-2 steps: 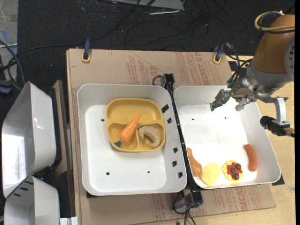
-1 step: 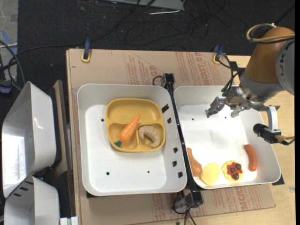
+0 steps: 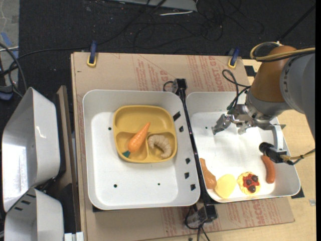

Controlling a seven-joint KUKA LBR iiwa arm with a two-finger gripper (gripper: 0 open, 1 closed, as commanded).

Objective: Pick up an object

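Grey-armed gripper (image 3: 231, 125) hangs over the right bin (image 3: 291, 190), its fingers spread apart with nothing between them; the sausage (image 3: 270, 168) lies nearer the bin's front right corner, well apart from the gripper. Beside the sausage sit a tart (image 3: 249, 182) and lemon (image 3: 226, 185).

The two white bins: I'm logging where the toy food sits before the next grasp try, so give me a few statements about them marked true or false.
1. The yellow divided plate lies in the left bin. True.
2. The toy carrot lies in the right bin. False: it rests on the yellow divided plate.
3. The toy shrimp sits on the plate beside the toy carrot. True.
4. The gripper hangs over the left bin. False: it is over the right bin.
5. The toy sausage lies near the right bin's right wall. True.
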